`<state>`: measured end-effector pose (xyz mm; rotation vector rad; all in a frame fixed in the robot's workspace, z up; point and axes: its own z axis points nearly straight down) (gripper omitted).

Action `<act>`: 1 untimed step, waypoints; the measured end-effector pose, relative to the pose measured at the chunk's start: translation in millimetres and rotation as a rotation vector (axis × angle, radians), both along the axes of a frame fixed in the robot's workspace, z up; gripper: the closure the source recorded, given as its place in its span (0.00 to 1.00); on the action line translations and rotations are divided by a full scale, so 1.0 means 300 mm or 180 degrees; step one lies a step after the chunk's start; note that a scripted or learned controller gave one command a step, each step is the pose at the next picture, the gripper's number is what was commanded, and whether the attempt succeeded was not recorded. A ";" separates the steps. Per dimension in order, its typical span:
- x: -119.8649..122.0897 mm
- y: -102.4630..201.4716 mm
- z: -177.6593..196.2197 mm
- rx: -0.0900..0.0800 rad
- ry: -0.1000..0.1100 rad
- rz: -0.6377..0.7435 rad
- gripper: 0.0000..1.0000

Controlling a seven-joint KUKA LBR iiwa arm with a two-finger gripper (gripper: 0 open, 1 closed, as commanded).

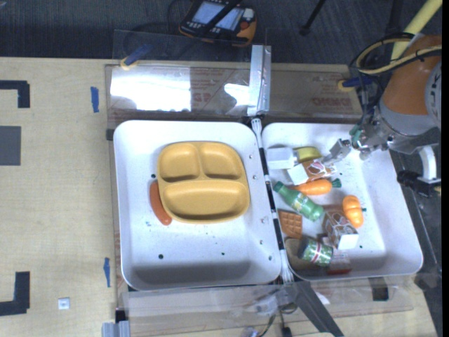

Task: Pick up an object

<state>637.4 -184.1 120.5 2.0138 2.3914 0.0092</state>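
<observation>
A robot gripper [342, 148] is hanging over the far part of the right bin [393, 209]; whether its jaws are released or clenched cannot be told. Just in front of the jaws a small carton [319, 168] is lying, and just beyond that a carrot [314, 187], its long axis running across the bin, leafy end pointing toward the arm. It is probably a light, stiff, smooth toy, best pinched across its middle. Farther on, a green bottle [300, 200] is lying slantwise.
</observation>
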 end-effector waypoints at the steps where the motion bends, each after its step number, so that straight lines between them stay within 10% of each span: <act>1: -0.088 0.064 -0.037 -0.0041 -0.0120 0.0367 0.00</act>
